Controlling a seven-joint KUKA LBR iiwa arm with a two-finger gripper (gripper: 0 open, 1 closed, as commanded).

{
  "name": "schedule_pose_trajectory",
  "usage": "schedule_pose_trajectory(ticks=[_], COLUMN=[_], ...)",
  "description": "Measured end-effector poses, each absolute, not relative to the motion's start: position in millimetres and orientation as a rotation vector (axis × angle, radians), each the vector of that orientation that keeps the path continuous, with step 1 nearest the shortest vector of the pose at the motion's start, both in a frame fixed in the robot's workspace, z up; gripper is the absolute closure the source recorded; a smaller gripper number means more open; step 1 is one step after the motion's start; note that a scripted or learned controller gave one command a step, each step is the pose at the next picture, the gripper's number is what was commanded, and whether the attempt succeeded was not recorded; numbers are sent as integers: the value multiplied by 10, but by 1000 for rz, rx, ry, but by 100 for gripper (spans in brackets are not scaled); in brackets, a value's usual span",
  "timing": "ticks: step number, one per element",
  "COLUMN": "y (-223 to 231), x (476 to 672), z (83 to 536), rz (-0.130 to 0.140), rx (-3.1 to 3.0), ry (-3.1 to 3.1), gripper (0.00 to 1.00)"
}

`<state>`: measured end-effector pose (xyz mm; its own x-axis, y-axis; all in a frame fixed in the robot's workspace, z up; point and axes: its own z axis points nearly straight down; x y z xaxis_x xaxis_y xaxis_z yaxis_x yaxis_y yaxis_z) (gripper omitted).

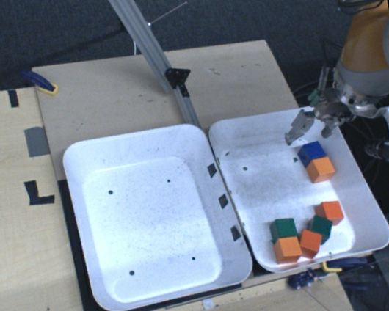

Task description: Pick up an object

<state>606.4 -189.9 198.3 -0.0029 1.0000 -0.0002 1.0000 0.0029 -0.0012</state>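
Blue block (311, 150) just below the claw (310, 124), in the right bin (258, 177).
Touching an orange block (320, 168) on its far side; claw above, holding nothing, opening hard to tell; more blocks (305, 234) well beyond.

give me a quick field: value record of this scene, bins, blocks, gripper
left bin: white bin, no blocks seen in it
right bin: white bin, holds all the blocks
upper pair: blue block touching orange block just below it
lower cluster: green block, orange block, orange block, green block, orange block
gripper: gripper above the right bin's upper right part, near the blue block
held: nothing seen between its fingers
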Motion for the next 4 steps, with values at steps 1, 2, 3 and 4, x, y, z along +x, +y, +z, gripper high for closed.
schedule_pose_trajectory(ticks=[1,2,3,4], y=[-1900,-1960,-1983,-1983], x=[6064,5976,6035,6035], z=[1984,1408,1183,1258], rz=[3,8,-11,-10], rx=[-2218,-2216,-2233,-2233], ry=[-2224,-2219,-2237,-2240], gripper=[0,0,0,100])
